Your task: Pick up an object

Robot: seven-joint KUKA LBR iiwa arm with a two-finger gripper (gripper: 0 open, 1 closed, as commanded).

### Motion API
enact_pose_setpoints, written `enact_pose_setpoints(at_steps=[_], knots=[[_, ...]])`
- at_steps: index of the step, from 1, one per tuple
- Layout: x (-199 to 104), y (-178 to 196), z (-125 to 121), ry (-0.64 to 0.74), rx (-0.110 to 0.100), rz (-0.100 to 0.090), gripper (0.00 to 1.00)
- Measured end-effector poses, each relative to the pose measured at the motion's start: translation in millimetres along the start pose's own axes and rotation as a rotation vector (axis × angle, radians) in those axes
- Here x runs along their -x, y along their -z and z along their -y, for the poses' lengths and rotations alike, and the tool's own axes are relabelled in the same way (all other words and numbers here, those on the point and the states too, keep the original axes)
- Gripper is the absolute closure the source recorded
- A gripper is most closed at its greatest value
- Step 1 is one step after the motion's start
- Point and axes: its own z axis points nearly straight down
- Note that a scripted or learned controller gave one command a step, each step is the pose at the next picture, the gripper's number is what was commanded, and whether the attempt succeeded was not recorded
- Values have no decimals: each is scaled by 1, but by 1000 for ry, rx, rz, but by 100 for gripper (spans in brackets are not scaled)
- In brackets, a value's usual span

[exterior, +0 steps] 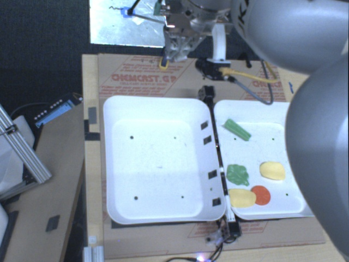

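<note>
Objects for the picking lie in the right bin (pixel 272 131), toward the lower right of the frame: a green bar (pixel 236 130), a crumpled green piece (pixel 238 173), a pale yellow lump (pixel 272 171), a second yellow lump (pixel 242 198) and a red disc (pixel 261 195). The green bar's long axis runs on a diagonal, from upper left down to lower right, in the upper part of that bin. The second yellow lump and the red disc sit just beside one another, seemingly touching, near the bin's lower edge, with the crumpled green piece just above them. The grey arm (pixel 316 91) covers the right edge of the frame and hides the bin's right side. The left bin (pixel 158 157) fills the middle of the frame. The gripper (pixel 175 51) hangs at the top centre, beyond both bins and over the printed cardboard (pixel 136 75), blurred and small; whether its jaws are open or closed cannot be told, nor whether anything sits between them. A small yellow bit (pixel 163 64) shows just below it, too small to identify.
</note>
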Motion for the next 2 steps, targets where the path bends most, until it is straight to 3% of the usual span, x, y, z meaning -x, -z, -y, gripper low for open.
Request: enact_pose_setpoints(at_steps=[1,2], knots=[[-36,29,0,1,0,-1,100],[-46,52,0,0,-1,0,100]])
